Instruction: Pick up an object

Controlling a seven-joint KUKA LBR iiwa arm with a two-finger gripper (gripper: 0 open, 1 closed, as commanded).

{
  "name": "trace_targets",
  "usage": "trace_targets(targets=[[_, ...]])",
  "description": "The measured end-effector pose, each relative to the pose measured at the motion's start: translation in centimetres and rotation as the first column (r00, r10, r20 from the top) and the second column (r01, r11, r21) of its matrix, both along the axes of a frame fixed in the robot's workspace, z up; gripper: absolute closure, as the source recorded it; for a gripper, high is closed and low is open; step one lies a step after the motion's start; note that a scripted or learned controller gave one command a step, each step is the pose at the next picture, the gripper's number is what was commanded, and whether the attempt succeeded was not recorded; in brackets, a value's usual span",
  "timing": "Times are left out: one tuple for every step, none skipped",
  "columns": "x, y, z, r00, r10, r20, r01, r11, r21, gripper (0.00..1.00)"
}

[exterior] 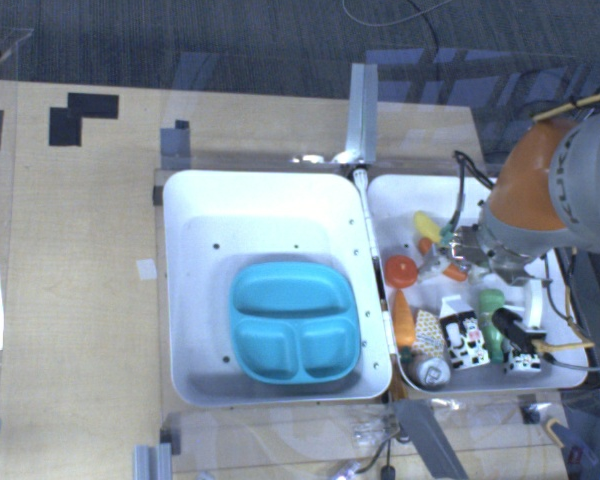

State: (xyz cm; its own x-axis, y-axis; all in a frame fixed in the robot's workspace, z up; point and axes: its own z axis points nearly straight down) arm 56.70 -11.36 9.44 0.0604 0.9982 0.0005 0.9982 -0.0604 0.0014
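Note:
The right bin (384,200) holds several small items. A yellow piece (427,226) lies near its back and a red ball-shaped item (401,270) sits by the left wall. An orange carrot-like piece (404,320), a patterned pouch (430,334), a silver can (433,372), a black-and-white box (466,340) and a green object (493,302) crowd the front. My gripper (450,258) is low in the bin's middle, just right of the red item and below the yellow piece. Nothing shows between its tips.
In the left bin (190,228) lies a blue divided plate (294,320), toward its front right. A metal divider post (363,118) stands between the bins at the back. The arm's orange band (525,183) hangs over the right bin's right side.

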Motion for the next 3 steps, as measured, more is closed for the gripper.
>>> trace_targets(targets=[[9.3, -0.4, -0.7, 0.987, 0.158, 0.007, -0.158, 0.987, -0.003, 0.00], [5.1, -0.7, -0.6, 0.988, 0.153, 0.007, -0.153, 0.988, -0.002, 0.00], [4.3, -3.0, 4.1, 0.969, 0.247, 0.001, -0.247, 0.969, -0.002, 0.00]])
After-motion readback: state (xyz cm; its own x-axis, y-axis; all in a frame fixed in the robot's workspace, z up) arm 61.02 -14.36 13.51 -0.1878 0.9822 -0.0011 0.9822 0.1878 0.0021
